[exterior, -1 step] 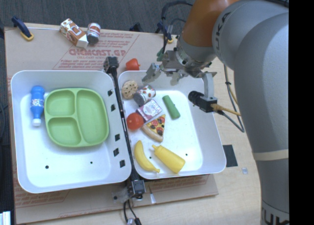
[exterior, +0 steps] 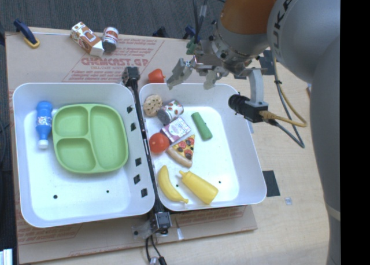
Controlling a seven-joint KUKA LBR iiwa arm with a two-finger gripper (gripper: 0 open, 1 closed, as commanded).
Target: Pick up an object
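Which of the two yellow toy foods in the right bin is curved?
The yellow toy banana, beside the bin's left wall; the yellow mustard bottle next to it is straight and stubby.

The gripper (exterior: pixel 192 77) hangs over the far edge of the right bin (exterior: pixel 243 159), fingers spread and empty. Inside lie a banana (exterior: pixel 168 184), mustard bottle (exterior: pixel 200 187), pizza slice (exterior: pixel 182 150), tomato (exterior: pixel 159 143) and green cylinder (exterior: pixel 202 126). The left bin (exterior: pixel 34 191) holds a green divided plate (exterior: pixel 90 137).

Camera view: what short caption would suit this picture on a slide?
End effector open above the right bin of toy food, including a banana; the left bin holds a green plate.
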